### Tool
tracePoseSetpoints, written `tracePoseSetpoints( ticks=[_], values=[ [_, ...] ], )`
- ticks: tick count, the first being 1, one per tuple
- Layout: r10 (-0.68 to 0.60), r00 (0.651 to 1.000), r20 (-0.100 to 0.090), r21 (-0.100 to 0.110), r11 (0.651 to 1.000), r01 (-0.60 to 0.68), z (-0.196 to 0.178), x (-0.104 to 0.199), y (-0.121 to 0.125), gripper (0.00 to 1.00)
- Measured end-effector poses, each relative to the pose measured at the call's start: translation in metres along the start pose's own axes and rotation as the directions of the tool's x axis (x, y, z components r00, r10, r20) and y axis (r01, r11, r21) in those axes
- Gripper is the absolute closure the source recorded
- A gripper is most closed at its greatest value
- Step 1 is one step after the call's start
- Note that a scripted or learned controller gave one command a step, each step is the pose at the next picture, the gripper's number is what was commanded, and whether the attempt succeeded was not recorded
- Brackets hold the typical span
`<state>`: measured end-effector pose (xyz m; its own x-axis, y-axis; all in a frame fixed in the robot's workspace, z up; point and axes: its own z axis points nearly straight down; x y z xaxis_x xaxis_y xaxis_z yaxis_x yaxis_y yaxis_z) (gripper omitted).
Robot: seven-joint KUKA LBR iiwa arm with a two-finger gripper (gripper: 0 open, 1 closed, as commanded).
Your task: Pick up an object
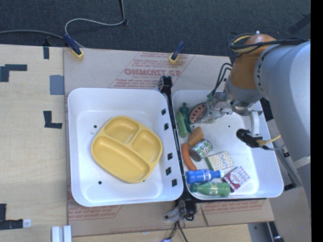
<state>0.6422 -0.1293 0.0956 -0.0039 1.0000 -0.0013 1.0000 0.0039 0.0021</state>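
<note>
My gripper (216, 110) hangs low over the back of the right bin (262, 185), just right of a watermelon slice (198, 113); I cannot tell whether it touches the slice. Along the bin's left side lie a green cucumber (181, 121), a brown bread piece (196, 135), a small can (202, 148) and a carrot (187, 158). Toward the front lie a cracker box (221, 161), a blue bottle (203, 176), a green bottle (212, 188) and a red packet (237, 178).
The left bin (83, 185) holds a yellow divided plate (126, 148). The grey arm with its orange band (247, 59) covers the bench's right side. Two clamps (74, 46) (176, 53) and a cable (96, 21) sit at the cardboard's back edge.
</note>
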Motion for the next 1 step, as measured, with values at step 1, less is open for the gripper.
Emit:
tracePoseSetpoints(
  ticks=[1],
  values=[
    [0.001,1.0,-0.002,0.002,1.0,-0.001,-0.0891,0.0766,0.0045,1.0]
  ],
)
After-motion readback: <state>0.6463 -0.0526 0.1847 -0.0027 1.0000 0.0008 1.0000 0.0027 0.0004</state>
